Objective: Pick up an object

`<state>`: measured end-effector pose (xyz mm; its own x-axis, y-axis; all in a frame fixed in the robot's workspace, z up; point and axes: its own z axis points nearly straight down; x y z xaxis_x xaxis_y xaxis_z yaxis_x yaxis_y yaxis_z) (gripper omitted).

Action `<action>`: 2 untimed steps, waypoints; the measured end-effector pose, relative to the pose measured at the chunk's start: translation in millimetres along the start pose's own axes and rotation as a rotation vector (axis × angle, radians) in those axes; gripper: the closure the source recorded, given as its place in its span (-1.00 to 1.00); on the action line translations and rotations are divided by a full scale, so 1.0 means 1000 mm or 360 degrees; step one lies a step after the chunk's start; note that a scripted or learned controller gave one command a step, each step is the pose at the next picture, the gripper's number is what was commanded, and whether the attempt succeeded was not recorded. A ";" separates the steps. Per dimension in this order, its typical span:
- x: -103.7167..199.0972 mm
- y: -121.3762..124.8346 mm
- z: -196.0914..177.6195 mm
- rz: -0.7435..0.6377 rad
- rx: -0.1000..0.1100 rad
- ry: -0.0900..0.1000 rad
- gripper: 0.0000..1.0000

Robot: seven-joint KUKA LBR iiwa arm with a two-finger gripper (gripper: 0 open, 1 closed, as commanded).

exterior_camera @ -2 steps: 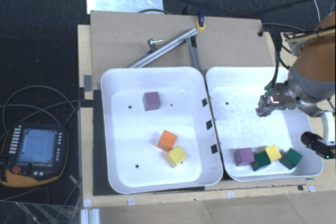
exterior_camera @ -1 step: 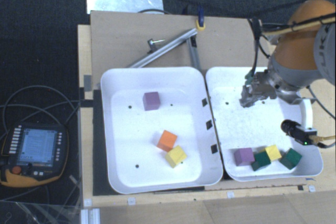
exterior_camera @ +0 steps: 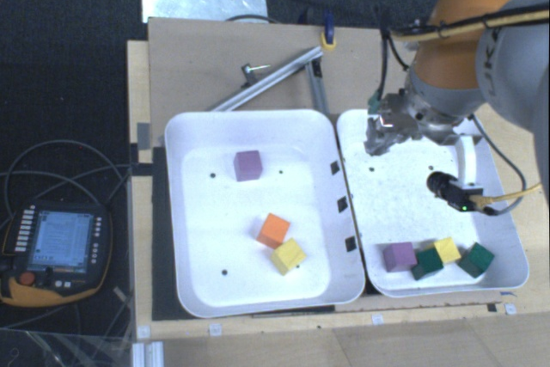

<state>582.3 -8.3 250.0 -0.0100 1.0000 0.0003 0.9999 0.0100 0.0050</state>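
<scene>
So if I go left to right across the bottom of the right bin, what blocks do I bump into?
Purple block → dark green block → yellow block → second green block. They sit in a row along the right bin's near edge.

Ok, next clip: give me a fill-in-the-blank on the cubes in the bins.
The left white bin holds ___ cubes. The small orange cube touches a ___ cube. The right white bin holds two ___ cubes along its near wall. Each bin holds one ___ cube.

Missing: three; yellow; green; purple
</scene>
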 end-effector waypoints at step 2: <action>0.094 0.060 0.008 -0.0001 -0.0001 0.0001 1.00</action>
